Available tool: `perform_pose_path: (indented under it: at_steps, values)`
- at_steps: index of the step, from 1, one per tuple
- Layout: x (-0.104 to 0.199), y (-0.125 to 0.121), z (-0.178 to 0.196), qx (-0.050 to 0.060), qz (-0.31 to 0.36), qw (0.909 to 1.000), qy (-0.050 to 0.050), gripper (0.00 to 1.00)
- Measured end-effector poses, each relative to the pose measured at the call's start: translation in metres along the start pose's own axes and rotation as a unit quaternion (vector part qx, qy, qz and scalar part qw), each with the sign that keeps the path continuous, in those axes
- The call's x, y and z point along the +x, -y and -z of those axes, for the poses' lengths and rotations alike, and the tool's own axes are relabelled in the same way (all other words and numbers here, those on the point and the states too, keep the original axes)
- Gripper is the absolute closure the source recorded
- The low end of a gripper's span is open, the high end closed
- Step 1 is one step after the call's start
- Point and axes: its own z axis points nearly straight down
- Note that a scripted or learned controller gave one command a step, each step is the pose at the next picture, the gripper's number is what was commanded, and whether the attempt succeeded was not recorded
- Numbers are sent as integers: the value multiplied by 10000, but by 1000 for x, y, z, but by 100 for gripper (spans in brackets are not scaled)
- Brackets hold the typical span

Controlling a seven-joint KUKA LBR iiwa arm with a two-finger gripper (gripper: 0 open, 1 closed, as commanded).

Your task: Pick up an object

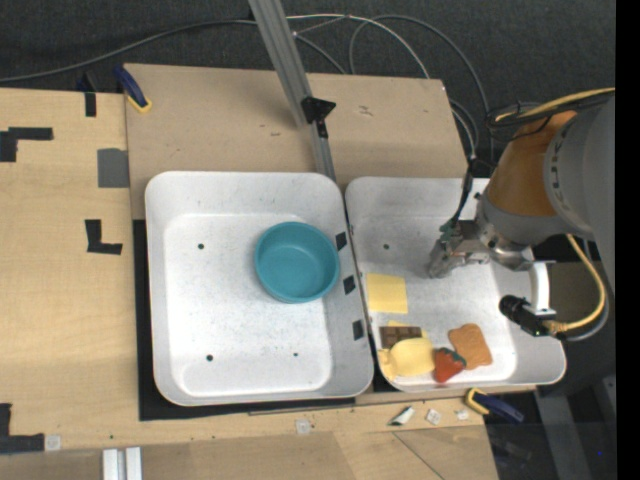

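Yellow block (387, 293) lies nearest the fingers (441, 264) in the right bin (400, 203).
Fingers hang low over bare floor, poised to reach it; whether spread or closed, I cannot tell.

The tabletop (60, 168) is pale wood with black tape marks; two white bins sit on it, the left bin (180, 298) touching the right bin (400, 208).

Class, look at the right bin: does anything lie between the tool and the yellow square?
Nothing visible does. The tool sits over bare floor of the right bin; the yellow square lies down-left across open white floor.
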Motion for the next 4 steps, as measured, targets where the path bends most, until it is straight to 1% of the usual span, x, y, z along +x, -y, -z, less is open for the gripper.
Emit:
perform_pose_path:
  at_steps: [2,3,4]
  values:
    - [-1,-10,86,-18,-6,10000,3,100]
    - [-1,-11,135,-25,-5,10000,6,100]
    - [54,-28,144,-6,22,10000,-9,100]
